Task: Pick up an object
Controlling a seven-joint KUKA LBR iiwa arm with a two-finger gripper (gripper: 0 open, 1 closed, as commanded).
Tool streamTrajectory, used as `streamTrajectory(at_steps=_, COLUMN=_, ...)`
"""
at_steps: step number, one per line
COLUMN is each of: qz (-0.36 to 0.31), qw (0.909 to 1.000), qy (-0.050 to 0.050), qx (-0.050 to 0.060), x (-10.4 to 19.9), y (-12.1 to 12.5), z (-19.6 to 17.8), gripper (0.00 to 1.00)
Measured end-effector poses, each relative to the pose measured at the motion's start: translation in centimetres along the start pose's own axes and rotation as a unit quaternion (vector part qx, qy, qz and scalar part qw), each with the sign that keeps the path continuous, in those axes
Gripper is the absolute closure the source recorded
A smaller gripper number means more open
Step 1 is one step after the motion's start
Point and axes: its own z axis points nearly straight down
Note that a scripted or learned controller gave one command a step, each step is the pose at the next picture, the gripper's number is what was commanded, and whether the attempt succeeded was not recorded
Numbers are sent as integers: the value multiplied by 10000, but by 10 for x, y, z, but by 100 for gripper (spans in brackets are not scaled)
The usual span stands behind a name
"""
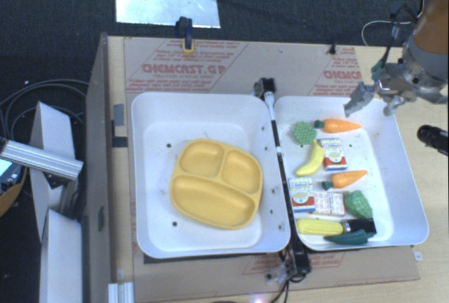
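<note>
My gripper (372,101) hangs open over the far edge of the right bin (407,175), its two fingers spread with nothing between them. Just below and left of it lies an orange carrot (338,125) next to a green bumpy piece (304,132). Further down the bin are a yellow banana (311,160), a small carton (332,153), a second carrot (348,178), two more cartons (302,194) (328,204), a green vegetable (359,204), a corn cob (319,226) and a dark green piece (354,235).
The left bin (151,154) holds a yellow divided tray (216,183). A black clamp (265,89) and a divider bar (279,154) run between the bins. Cardboard lies under both bins; cables and metal parts sit at the far left.
</note>
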Motion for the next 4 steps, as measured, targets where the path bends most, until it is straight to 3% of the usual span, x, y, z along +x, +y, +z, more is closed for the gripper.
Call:
streamTrajectory(at_steps=1, qz=-2, qw=10000, qy=6, qx=38, x=25, y=-8, z=190, gripper=0)
streamTrajectory(at_steps=2, qz=2, qw=9999, qy=-52, qx=-95, x=37, y=-16, z=193, gripper=0)
streamTrajectory(at_steps=3, qz=10, qw=10000, qy=-19, qx=-95, x=38, y=-14, z=181, gripper=100)
streamTrajectory(at_steps=4, qz=-61, qw=10000, qy=23, qx=-48, x=142, y=15, z=93, gripper=100)
